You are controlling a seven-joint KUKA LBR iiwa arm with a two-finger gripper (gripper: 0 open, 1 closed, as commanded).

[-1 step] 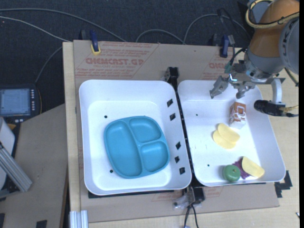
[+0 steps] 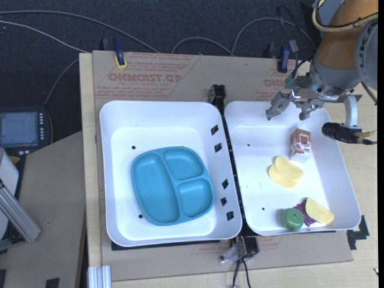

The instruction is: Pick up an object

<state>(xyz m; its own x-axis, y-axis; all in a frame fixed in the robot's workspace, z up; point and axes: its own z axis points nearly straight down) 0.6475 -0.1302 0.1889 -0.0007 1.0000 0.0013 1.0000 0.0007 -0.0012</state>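
My gripper (image 2: 290, 110) hangs over the far edge of the right bin (image 2: 252, 161), its two fingers spread apart with nothing between them. Just in front and to the right of it stands a small brown and white carton (image 2: 300, 144). Nearer the front lies a pale yellow banana-shaped piece (image 2: 285, 171). At the front right corner sit a green round fruit (image 2: 293, 218), a yellow wedge (image 2: 319, 211) and a bit of purple between them.
The left bin (image 2: 114, 155) holds a blue divided plate (image 2: 173, 183). Black clips (image 2: 217, 95) join the two bins along the middle. The cardboard bench top (image 2: 156, 68) runs behind the bins, with cables beyond it.
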